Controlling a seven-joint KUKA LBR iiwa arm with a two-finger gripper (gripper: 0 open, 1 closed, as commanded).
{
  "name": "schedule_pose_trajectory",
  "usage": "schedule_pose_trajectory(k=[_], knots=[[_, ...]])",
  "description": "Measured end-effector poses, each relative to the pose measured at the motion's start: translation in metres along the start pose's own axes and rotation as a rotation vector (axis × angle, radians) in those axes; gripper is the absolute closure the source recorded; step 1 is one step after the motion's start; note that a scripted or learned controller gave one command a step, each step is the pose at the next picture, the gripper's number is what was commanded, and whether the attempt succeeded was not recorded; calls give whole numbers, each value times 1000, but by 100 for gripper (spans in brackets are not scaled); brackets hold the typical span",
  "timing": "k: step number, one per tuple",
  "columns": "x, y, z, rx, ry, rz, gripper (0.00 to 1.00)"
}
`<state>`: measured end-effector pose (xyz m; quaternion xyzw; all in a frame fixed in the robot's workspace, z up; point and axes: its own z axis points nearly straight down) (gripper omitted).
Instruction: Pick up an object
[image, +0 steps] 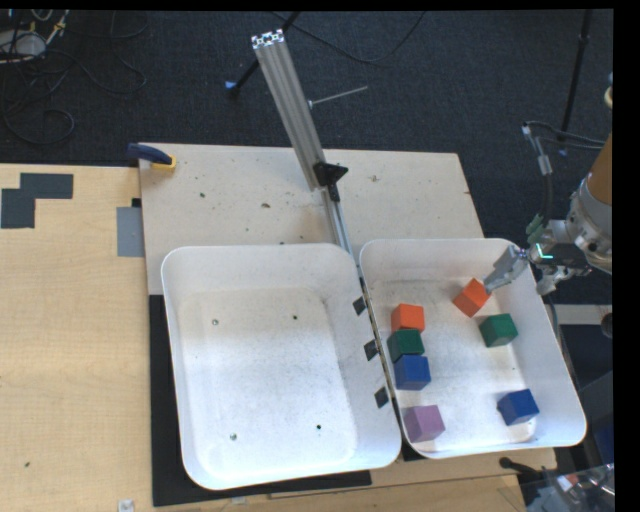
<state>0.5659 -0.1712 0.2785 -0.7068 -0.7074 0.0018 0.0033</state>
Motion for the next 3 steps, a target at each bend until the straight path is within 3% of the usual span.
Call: schedule_pose_trajectory(k=[1, 3], knots=[[0, 1, -2, -4, -1, 1, 0], [-7, -4, 106, 3, 1, 2, 0]])
